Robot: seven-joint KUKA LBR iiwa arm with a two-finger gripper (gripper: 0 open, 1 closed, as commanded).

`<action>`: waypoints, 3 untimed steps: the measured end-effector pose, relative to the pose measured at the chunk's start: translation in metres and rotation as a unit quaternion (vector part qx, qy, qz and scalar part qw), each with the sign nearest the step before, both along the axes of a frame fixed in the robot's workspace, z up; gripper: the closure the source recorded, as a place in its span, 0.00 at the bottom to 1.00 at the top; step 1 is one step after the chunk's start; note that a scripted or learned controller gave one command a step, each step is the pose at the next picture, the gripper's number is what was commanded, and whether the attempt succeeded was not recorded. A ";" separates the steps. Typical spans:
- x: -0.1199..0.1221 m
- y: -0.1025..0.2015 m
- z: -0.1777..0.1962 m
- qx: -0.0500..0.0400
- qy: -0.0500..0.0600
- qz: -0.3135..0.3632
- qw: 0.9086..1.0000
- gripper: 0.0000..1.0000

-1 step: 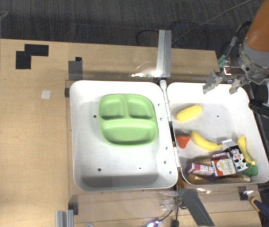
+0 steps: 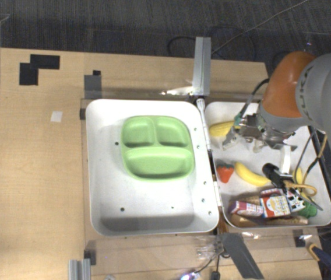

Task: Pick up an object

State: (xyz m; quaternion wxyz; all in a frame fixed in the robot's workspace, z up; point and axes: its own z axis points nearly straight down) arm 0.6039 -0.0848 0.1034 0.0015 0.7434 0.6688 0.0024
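The right bin (image 2: 323,214) holds several things. A yellow fruit (image 2: 220,129) lies at its back left, with a banana (image 2: 252,175) near the middle. To the left of the banana sits a small red fruit with a green top (image 2: 226,172). A red, brown and white packet (image 2: 268,206) lies along the front wall. My gripper (image 2: 242,135) hangs below the orange-banded wrist (image 2: 284,92), low over the back of this bin, just right of the yellow fruit and above the banana. I see nothing held in it.
The left bin (image 2: 104,174) holds a green divided plate (image 2: 156,146). A metal post (image 2: 202,63) stands at the back between the two bins. The grey arm (image 2: 328,80) covers the right bin's back right corner.
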 end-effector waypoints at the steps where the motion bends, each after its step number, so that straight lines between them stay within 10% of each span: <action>1: -0.073 0.000 -0.012 -0.001 -0.006 0.058 0.998 0.00; 2: -0.070 0.002 0.000 0.000 -0.009 0.059 0.998 1.00; 3: 0.022 0.043 0.083 -0.001 -0.001 0.078 0.997 1.00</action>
